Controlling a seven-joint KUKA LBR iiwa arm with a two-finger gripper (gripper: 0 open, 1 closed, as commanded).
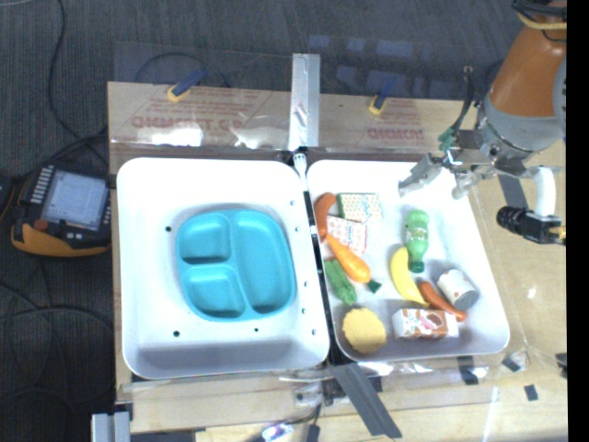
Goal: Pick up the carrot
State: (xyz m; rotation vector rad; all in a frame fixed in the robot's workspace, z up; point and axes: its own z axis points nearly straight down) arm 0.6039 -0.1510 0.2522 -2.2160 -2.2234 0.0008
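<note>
The carrot (pixel 351 260), orange with a green stub at its lower right end, lies slanted in the left half of the right bin (pixel 488 274). It rests between a small carton and a green vegetable. My gripper (pixel 433 183) hangs over the bin's far right corner, well up and to the right of the carrot. Its two fingers stand apart, open, with nothing between them.
The right bin also holds a sausage (pixel 321 209), two cartons (pixel 359 207), a green bottle (pixel 417 236), a banana (pixel 401 275), a second orange piece (pixel 433 295), a can (pixel 457 288), a lemon (pixel 363 329) and a snack box (pixel 424 323). The left bin holds a blue divided plate (pixel 235 263).
</note>
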